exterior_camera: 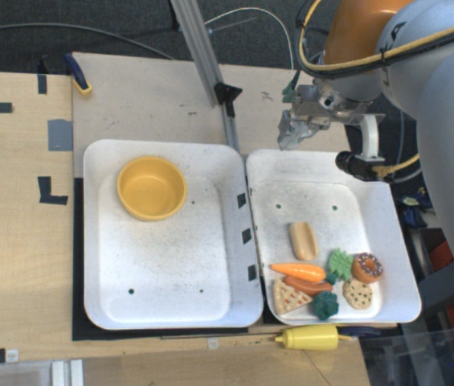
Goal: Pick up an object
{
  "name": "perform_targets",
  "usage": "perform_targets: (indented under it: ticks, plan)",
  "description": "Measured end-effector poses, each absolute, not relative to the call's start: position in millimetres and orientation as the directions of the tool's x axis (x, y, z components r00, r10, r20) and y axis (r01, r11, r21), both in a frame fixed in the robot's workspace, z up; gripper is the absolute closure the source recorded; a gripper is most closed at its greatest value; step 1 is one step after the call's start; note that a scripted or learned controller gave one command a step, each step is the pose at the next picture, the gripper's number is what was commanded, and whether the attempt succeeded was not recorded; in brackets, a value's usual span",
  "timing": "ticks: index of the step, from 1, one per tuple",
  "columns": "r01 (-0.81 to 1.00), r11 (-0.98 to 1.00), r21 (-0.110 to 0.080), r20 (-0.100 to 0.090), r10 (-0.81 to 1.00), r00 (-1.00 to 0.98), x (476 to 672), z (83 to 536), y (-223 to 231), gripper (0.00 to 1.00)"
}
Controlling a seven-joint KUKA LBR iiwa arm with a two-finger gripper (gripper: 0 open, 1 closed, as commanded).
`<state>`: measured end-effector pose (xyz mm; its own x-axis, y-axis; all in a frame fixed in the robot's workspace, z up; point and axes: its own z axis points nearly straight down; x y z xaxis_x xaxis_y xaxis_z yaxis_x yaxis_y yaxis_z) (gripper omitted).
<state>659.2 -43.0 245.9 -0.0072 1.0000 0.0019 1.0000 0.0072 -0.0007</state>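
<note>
My gripper (pixel 295 131) hovers above the right bin's (pixel 387 207) far rim; its finger state I cannot tell. The carrot (pixel 297 272) lies near the bin's front, long axis left-right, tip pointing left, beside the bread roll (pixel 302 240).

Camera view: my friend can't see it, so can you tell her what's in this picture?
A grey and orange robot arm's gripper hangs above the far edge of the right bin, which holds toy food: a bread roll, carrot, pizza slice, donut and cookie. The left bin holds a yellow bowl.
</note>
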Motion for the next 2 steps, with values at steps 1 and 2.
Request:
perform_targets:
  ticks: [1, 2]
  plan:
    - [1.0, 0.007, -0.003, 0.001, 1.0, -0.007, 657.2, 234, 17, 1.0]
    - [1.0, 0.007, -0.004, 0.001, 1.0, -0.007, 639.8, 226, 75, 1.0]
